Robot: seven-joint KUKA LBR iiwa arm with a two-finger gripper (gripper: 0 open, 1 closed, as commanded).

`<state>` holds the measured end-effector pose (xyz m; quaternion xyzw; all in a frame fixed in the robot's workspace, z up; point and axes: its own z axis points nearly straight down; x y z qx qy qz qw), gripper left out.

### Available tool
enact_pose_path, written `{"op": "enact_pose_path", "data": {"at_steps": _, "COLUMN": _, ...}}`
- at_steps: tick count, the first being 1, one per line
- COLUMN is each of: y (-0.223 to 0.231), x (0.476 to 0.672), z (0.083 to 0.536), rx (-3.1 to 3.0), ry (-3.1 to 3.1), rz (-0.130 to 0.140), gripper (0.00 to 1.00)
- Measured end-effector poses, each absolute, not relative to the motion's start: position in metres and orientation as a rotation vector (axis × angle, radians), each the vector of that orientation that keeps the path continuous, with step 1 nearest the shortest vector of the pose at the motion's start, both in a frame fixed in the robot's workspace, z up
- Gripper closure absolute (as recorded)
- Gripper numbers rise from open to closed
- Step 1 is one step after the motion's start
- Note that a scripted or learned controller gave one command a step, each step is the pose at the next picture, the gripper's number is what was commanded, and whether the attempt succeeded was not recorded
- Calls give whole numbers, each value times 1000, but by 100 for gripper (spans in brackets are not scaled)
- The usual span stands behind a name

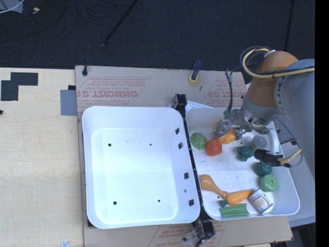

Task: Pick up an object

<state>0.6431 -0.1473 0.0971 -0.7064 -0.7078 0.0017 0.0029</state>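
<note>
Fingers (226, 129) state unclear, over orange piece (226, 136); red ball (214, 147), green ball (198, 140) beside.

Cardboard sheet (128, 89), blue-yellow clamp (195, 71), wooden bench (36, 158)

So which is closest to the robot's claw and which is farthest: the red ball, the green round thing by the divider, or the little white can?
Judged from the gripper, in the right bin's upper part:
1. The red ball, just below the gripper.
2. The green round thing, farther left, beside the divider.
3. The little white can, far off at the bin's bottom right.
</note>
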Motion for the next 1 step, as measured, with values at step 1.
{"op": "enact_pose_path", "data": {"at_steps": 1, "y": -51, "x": 640, "z": 194, "rx": -2213, "ry": -2232, "rz": -9, "gripper": 100}}
